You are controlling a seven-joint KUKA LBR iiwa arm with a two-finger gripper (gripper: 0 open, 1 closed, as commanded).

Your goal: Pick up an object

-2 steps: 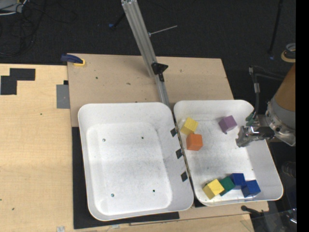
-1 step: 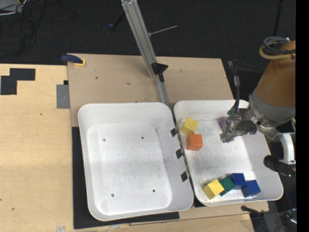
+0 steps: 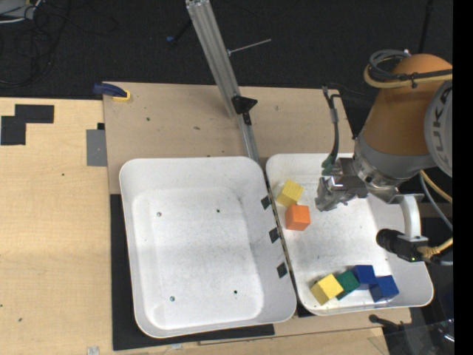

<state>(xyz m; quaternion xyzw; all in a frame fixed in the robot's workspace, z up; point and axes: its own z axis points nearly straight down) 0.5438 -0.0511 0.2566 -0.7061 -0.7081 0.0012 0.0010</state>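
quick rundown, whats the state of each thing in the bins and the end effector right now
end effector: over the right bin, beside the orange cube, nothing seen in it
yellow cube: lying near the divider, tilted, not held
orange cube: lying just below the yellow cube, not held
second yellow cube: resting at the near edge
green cube: wedged between yellow and blue
blue cubes: two, side by side
right bin: holds all the cubes
left bin: white, speckled floor

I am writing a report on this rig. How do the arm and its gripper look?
The arm has a wide orange band above a grey wrist, with dark cables looped on top. Part of a dark letter marking shows on its grey casing. The gripper is a small unit of grey metal.
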